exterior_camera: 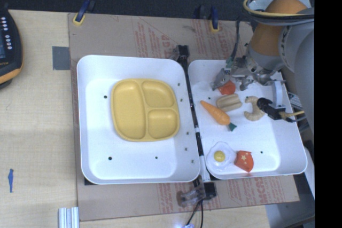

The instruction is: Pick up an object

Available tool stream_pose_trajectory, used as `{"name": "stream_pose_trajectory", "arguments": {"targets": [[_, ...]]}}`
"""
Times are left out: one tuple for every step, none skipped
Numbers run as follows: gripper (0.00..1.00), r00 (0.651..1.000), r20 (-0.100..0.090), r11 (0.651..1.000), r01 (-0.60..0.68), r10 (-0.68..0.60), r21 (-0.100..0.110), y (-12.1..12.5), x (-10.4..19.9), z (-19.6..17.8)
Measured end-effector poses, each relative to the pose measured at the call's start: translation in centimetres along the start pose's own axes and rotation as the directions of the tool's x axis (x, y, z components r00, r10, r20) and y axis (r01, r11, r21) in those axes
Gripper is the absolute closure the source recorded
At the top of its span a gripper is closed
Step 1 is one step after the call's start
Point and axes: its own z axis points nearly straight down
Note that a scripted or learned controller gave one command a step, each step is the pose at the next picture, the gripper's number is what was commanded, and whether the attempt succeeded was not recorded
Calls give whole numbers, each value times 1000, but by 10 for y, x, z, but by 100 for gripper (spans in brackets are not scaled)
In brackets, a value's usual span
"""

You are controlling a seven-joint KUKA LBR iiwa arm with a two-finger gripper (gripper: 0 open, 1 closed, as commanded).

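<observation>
Hand (231, 76) low over right bin's (283, 160) far end, directly above a small red piece (227, 88); finger opening and any hold cannot be told; carrot (215, 112) lies nearer, diagonal.

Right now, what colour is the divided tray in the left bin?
Pale yellow; the divided tray shows best in the overhead camera view.

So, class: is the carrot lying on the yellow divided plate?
No. The carrot lies in the right bin, while the yellow divided plate sits in the left bin.
</observation>
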Motion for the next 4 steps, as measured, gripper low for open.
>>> {"name": "stream_pose_trajectory", "arguments": {"targets": [[0,1000,-1,1000,0,0,3,0,5,0],[0,1000,-2,1000,-2,2,8,-64,17,1],[0,1000,1,1000,1,-1,-5,3,-2,-1],[0,1000,-2,1000,1,-1,3,0,10,0]]}}
